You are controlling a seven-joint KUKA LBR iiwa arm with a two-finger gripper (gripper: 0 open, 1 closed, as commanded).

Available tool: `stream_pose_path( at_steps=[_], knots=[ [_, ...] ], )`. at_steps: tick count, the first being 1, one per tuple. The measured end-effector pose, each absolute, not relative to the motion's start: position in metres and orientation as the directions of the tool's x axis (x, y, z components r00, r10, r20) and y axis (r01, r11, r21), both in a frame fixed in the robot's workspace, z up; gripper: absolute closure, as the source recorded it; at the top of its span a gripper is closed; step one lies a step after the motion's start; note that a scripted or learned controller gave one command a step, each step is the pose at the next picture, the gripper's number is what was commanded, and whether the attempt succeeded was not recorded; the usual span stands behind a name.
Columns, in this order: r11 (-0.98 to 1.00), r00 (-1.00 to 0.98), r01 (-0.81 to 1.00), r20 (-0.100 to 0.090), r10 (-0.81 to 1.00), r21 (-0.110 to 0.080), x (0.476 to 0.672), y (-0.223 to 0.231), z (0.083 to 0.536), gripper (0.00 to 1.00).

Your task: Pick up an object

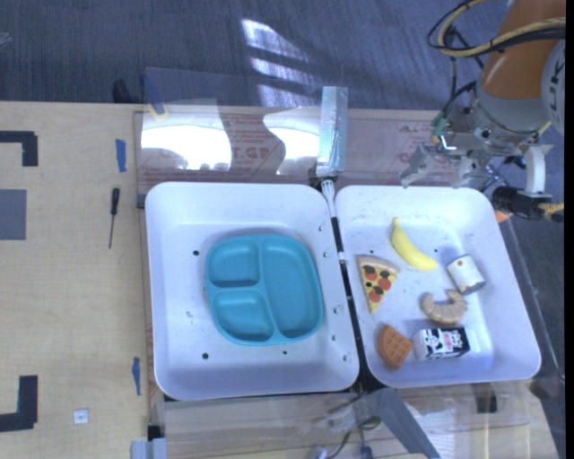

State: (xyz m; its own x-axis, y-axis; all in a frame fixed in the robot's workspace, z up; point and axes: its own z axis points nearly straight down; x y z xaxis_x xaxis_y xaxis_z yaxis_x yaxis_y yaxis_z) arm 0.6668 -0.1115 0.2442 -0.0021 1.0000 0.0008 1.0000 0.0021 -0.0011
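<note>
Beside croissant (pixel 445 307), black-and-white patterned carton (pixel 443 342)

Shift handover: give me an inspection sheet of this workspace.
Surface: two white bins, left bin and right bin, on a wooden bench.
Job's things: banana, pizza slice, small can, croissant, black-and-white carton, waffle, all in the right bin.
Clutter: teal divided plate in the left bin; screwdriver on the bench.
Grippers: gripper above the right bin's far edge, holding nothing seen.
Cables: yellow and black loops by the arm.
Surroundings: blue-grey floor.
</note>
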Motion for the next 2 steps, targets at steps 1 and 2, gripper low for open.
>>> stream_pose_path(
  at_steps=[1, 2],
  knots=[
    [0.004, -0.004, 1.000, 0.000, 1.000, 0.003, 0.6683, -0.1108, 0.2553, 1.00],
    [0.004, -0.004, 1.000, 0.000, 1.000, 0.001, 0.6681, -0.1107, 0.2546, 0.00]
  ],
)
